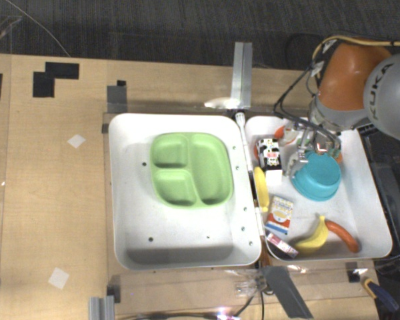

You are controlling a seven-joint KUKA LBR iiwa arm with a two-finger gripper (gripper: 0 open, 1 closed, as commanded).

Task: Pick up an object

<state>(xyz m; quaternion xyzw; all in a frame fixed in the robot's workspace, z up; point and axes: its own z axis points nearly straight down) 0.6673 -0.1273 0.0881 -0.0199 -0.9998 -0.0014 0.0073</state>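
Tool (pixel 307 145) sits low in the right bin (pixel 377 199), at the upper rim of the blue bowl (pixel 318 177); can't tell its state, or whether it touches the bowl. Arm (pixel 360 85) comes in from the upper right.

Bowl is upright, mouth up, round, no long axis, mid-bin with bare floor to its right.

Right bin also holds:
- banana (pixel 311 239), near edge, long axis roughly left-right, curved upward
- orange sausage-like piece (pixel 342 236), diagonal, touching the banana's right end
- small carton (pixel 280 213), left of the banana
- yellow stick (pixel 261 189), lengthwise along the left wall
- black-and-white toy (pixel 271 153), upper left

Left bin (pixel 130 179): green divided tray (pixel 190 169), flat, centred, bare floor all round.

Bins touch at the centre wall. Table (pixel 47 199) open to the left.
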